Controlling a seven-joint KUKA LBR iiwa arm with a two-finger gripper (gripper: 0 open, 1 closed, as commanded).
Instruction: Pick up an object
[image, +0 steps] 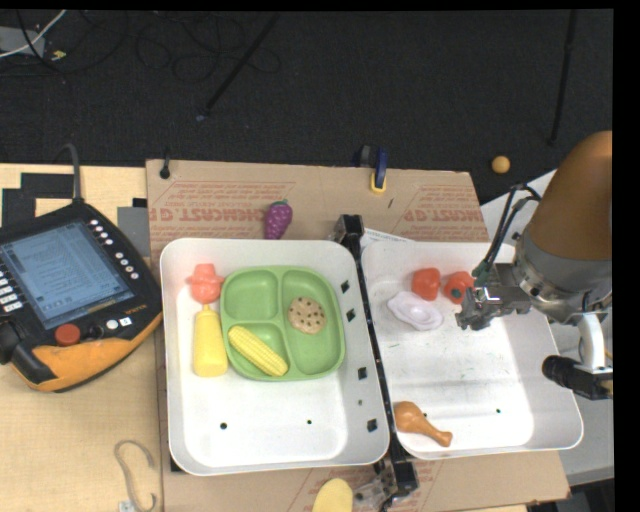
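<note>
The arm (575, 215) is cut by the right edge of the view. Its gripper (473, 312) is dark and small, so the fingers cannot be made out. The yellow object (333, 495) at the bottom edge is partly cut off.

We see two smooth white plastic bins (262, 440), a glossy green plastic divided plate (283, 366), matt brown cardboard (220, 200) beneath them, and a pale wood tabletop (70, 430).
</note>
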